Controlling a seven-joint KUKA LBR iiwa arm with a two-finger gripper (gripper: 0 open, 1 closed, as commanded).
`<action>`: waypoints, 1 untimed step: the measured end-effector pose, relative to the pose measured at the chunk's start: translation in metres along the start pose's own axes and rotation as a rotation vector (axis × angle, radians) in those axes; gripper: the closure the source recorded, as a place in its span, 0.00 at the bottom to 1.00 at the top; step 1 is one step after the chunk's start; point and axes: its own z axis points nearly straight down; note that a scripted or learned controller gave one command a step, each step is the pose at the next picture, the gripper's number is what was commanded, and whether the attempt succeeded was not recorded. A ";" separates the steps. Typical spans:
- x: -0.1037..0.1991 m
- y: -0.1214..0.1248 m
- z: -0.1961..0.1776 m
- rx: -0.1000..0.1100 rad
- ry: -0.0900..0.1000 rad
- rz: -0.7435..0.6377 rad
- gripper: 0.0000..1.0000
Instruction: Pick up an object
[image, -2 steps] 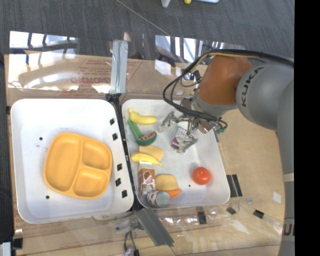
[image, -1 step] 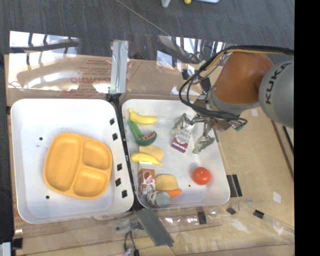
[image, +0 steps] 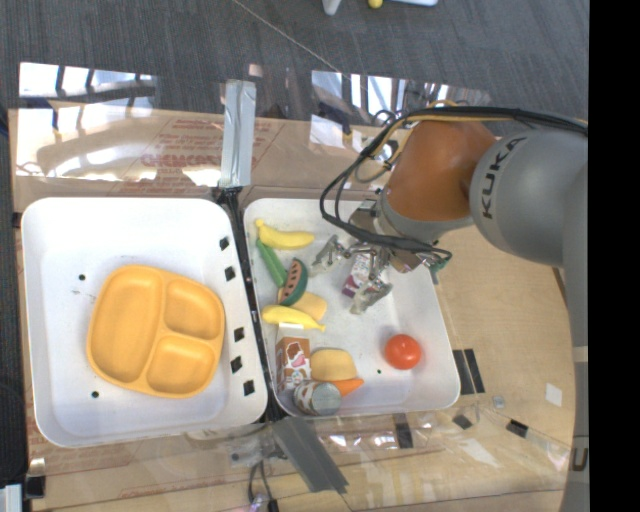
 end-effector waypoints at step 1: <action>-0.004 0.090 0.002 -0.008 0.003 -0.046 0.00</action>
